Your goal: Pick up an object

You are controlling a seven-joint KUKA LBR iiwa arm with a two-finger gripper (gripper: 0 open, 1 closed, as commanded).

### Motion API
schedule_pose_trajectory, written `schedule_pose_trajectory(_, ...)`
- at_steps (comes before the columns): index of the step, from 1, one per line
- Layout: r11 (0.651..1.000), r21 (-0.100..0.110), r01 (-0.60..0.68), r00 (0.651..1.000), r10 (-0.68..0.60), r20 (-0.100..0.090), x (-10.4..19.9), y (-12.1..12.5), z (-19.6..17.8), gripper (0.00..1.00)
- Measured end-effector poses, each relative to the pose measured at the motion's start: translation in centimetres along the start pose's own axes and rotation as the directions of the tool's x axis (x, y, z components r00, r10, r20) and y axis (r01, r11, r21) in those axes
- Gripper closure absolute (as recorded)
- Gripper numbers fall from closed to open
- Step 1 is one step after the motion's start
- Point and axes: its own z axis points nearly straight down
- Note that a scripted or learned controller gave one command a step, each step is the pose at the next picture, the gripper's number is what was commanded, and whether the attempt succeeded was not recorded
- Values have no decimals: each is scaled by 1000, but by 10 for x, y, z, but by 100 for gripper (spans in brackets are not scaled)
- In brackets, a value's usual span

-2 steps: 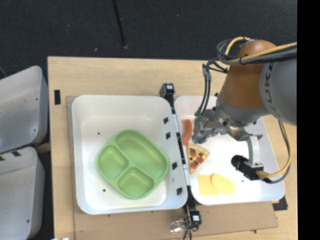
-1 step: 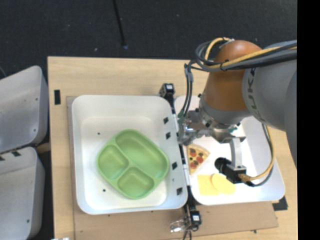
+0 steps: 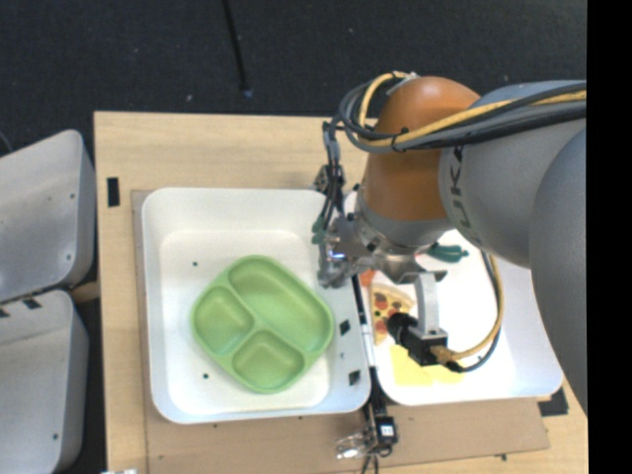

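We are seeing the green divided plate (image 3: 262,322) lying flat in the left bin (image 3: 150,294), while our arm (image 3: 513,176) is hanging over the right bin's (image 3: 518,349) orange item (image 3: 387,299) and yellow item (image 3: 415,371), likely targeting one, though whether the pincer (image 3: 380,265) is released or clenched we cannot tell.

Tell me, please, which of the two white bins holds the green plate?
The bin on the view's left: the green plate lies flat in it. The other bin, beneath the arm, has a yellow item.

Glossy green plastic tray (image 3: 262,322), smooth
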Motion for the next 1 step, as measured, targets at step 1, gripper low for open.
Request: schedule_pose_trajectory(1, 1000, 1, -4, 1000, 4, 1, -3, 0, 0, 0)
